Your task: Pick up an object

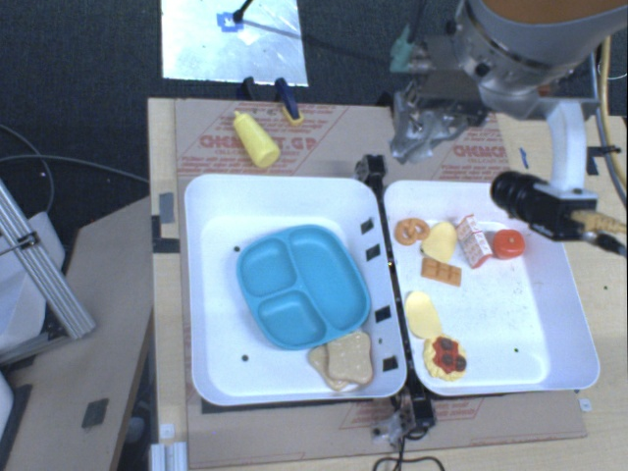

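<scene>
My gripper [424,135] hangs above the right bin's [564,307] far rim; the pretzel [410,231] lies just below in view, nearest; finger state I cannot tell

Even, bright light; glare whitens the foil sheet [234,26], and the arm [540,18] looks slightly soft, perhaps blurred.

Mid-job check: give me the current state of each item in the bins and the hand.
Blue tray: flat, left bin.
Toast: flat, touching the tray.
Pretzel: flat, right bin.
Carton: tipped over.
Tomato: beside the carton.
Yellow bottle: lying outside the bins.
Hand: raised, holding nothing.
</scene>
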{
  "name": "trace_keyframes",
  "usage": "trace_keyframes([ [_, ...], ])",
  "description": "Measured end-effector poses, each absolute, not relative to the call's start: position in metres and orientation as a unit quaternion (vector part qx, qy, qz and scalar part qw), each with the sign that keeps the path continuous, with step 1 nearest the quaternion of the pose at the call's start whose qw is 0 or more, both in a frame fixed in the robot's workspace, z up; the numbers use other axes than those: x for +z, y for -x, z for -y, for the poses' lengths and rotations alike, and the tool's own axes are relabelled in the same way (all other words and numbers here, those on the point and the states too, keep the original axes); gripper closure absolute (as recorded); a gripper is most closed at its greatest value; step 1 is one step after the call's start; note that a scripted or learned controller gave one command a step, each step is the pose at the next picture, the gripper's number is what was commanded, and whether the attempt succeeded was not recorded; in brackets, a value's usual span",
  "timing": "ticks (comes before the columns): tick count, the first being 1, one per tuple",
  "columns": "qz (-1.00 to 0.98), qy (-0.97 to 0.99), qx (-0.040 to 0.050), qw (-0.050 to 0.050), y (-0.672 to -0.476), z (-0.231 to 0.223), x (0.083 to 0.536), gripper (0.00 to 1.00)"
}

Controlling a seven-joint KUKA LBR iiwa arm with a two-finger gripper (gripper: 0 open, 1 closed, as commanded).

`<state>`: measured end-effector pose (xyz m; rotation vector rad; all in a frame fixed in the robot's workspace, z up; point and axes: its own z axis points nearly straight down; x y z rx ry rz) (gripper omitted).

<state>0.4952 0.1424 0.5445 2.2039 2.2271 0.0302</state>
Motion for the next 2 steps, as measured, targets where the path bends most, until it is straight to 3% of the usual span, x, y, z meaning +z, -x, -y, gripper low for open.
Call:
trace_keyframes([
  [1, -0.712, -0.702, -0.0017, -0.002, -0.485, -0.237, 0.461, 1.00],
  [2, -0.711, -0.703, 0.0021, 0.001, -0.487, -0.232, 0.477, 1.00],
])
